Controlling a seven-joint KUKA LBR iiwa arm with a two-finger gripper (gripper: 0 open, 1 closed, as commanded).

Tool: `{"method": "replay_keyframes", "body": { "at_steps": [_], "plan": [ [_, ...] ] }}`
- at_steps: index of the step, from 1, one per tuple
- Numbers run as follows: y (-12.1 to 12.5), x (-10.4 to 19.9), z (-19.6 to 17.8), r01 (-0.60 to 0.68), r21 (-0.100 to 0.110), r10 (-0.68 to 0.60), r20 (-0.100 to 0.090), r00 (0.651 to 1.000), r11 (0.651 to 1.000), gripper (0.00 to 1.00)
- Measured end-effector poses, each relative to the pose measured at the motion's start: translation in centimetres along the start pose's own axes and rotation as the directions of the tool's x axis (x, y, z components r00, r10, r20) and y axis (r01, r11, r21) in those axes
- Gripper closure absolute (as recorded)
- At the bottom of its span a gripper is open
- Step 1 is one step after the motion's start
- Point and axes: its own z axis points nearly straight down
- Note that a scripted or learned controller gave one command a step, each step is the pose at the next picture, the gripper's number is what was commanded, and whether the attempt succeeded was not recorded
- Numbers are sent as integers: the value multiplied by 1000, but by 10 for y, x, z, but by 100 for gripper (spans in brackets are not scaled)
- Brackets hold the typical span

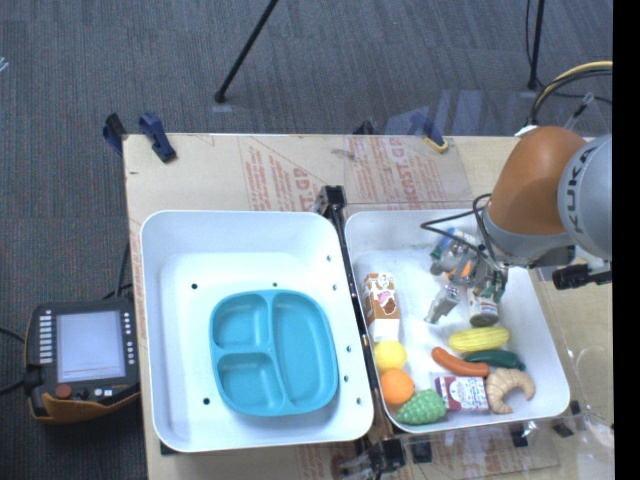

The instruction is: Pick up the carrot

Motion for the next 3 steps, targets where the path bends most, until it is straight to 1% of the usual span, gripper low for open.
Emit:
{"method": "replay_keyframes", "body": {
  "at_steps": [1, 2, 3],
  "plan": [
    [3, -1, -12, 7, -2, -7, 4, 1000, 1000, 100],
    [6, -2, -22, 14, -4, -14, 8, 1000, 1000, 100],
    [25, -20, -79, -426, -3, 427, 6, 904, 904, 100]
  ]
}}
